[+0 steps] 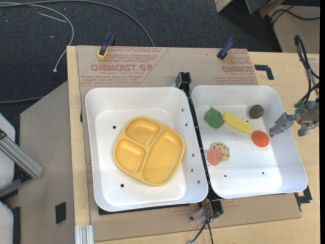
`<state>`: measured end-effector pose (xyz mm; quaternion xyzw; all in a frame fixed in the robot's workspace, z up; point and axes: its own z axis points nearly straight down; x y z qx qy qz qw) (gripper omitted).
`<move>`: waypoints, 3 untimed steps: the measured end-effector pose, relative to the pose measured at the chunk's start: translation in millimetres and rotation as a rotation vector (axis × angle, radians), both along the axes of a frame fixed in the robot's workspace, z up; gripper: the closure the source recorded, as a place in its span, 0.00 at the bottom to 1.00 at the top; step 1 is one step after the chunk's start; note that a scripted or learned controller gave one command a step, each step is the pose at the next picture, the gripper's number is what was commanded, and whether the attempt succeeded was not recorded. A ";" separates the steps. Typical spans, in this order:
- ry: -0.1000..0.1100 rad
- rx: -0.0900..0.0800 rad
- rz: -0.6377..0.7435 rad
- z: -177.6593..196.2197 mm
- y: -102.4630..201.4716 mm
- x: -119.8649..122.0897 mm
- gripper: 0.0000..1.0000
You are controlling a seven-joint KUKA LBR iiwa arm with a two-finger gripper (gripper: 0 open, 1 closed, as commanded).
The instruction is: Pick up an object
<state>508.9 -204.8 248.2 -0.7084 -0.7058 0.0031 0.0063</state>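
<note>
Two white bins sit side by side on the table, likely one to pick from, one to fill. We see the claw at three o'clock over the right bin; its state we cannot tell. Nearest lies the tomato, round, red-orange, smooth, just left of it. The left bin holds a yellow tray.

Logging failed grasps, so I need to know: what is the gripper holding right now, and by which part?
Nothing. The gripper sits at the right bin's right rim, apart from the red ball.
</note>
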 end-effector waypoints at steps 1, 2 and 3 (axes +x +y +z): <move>-0.012 -0.003 0.004 6.2 0.6 2.6 0.00; -0.007 -0.001 0.004 -44.2 11.2 -1.1 0.00; -0.006 0.000 0.003 -105.9 14.5 -7.1 0.00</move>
